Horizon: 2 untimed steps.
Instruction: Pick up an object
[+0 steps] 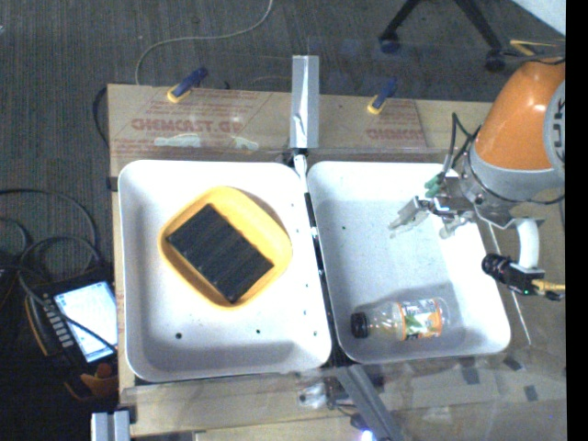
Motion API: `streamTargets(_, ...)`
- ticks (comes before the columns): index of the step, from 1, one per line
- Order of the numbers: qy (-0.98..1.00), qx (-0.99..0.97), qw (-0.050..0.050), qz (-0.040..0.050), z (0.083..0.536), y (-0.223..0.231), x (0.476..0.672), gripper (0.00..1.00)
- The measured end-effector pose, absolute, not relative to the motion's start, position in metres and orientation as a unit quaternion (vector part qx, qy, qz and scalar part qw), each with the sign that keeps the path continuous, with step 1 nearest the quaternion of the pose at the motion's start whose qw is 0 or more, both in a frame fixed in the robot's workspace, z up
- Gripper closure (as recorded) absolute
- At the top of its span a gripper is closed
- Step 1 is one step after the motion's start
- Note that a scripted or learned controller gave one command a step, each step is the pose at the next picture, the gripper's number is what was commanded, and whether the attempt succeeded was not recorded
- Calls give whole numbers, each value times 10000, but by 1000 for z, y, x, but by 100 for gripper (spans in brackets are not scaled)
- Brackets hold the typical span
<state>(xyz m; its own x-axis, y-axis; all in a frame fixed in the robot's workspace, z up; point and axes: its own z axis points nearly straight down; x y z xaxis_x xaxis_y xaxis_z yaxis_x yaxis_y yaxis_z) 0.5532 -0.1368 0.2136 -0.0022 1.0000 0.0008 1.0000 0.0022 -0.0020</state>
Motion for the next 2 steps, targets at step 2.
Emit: streamTargets(2, -6638, -7479, -1, -3, 246, -163, 485, 0)
